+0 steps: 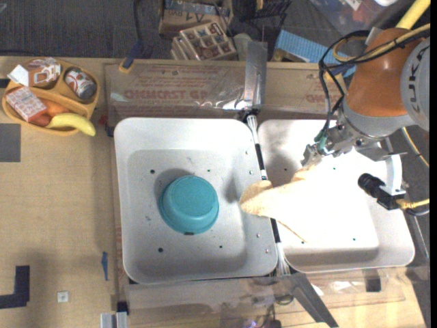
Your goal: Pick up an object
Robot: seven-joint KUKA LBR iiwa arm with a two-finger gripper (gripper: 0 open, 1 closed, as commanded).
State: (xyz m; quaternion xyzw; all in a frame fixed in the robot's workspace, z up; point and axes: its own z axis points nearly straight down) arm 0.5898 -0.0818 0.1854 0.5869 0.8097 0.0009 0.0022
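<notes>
Upturned teal plastic bowl point(190, 204) in the left shallow white bin point(136, 139); pale yellow cloth point(287, 200) draped across the divide into the right shallow white bin point(382, 248), under the two-finger gripper point(321, 149). Orange tray of toy food point(48, 101) on the bench, far left.

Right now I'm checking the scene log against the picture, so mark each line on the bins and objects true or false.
1. A teal bowl sits in the left bin. True.
2. The bowl lies in the right bin. False: it is in the left one.
3. A pale yellow cloth drapes across the divide between both bins. True.
4. The gripper hangs over the left bin. False: it is over the right bin, at the cloth's upper end.
5. A banana lies on the bench left of the bins. True.
</notes>
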